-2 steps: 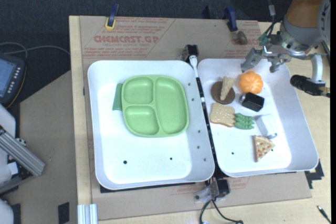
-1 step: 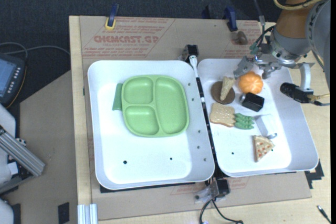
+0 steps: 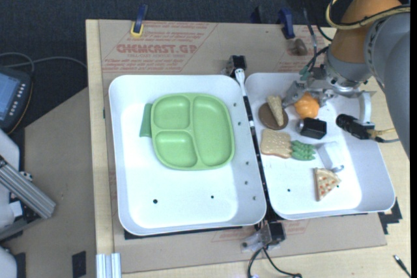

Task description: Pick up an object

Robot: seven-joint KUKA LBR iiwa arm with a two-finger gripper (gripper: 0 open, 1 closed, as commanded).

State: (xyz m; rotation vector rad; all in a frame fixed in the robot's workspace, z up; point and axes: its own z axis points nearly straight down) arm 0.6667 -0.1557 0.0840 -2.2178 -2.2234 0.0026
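Two shallow white bins are set side by side on a brown board. The left bin contains a green divided plate with three compartments, laid over a darker green piece whose edge shows at the plate's left side. The right bin contains several toy foods: a brown round piece with a tan strip laid across it near the dividing wall; a slice of toast just below these; a green leafy piece touching the toast's right edge; a pizza wedge toward the near side; a small grey piece between the leafy piece and the wedge; and a black block near the middle. An orange ball lies at the far part of this bin, just above the black block. The grey arm, marked by its orange band, is seen reaching in from the right, and the gripper is positioned at the far edge of the bin, directly over and apparently touching the ball's top. Whether the gripper is wide, narrow or closed on anything cannot be told.
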